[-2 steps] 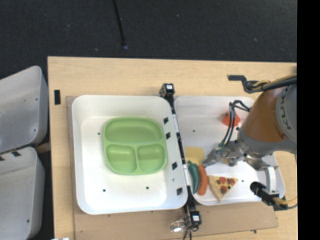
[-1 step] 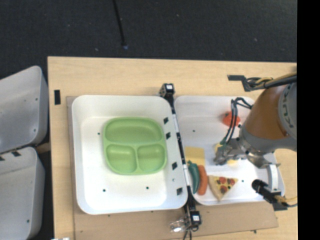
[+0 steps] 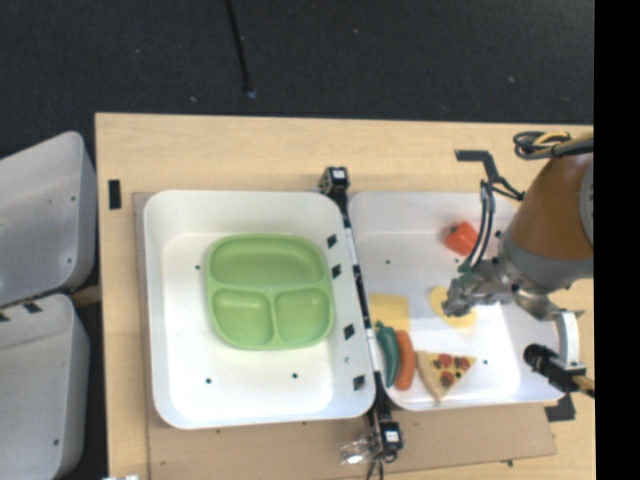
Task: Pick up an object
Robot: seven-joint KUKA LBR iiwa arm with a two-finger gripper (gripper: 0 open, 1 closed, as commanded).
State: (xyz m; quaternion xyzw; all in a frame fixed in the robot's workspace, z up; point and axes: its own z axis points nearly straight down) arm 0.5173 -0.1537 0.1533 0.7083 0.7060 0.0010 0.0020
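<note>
My gripper (image 3: 462, 300) hangs low in the right bin (image 3: 400, 230), directly over a small yellow object (image 3: 452, 313) that is mostly hidden beneath it. Around it lie an orange-red piece (image 3: 461, 237) farther back, a pale yellow block (image 3: 389, 313) to the left, a pizza slice (image 3: 444, 371) toward the front, and an orange carrot-like piece (image 3: 404, 358) beside a teal item (image 3: 387, 349) at the bin's left wall.
The left bin (image 3: 180, 388) holds a green divided plate (image 3: 269, 290). A black divider with clips (image 3: 352, 288) runs between the bins. The arm's grey and orange body (image 3: 555, 223) covers the right bin's right side.
</note>
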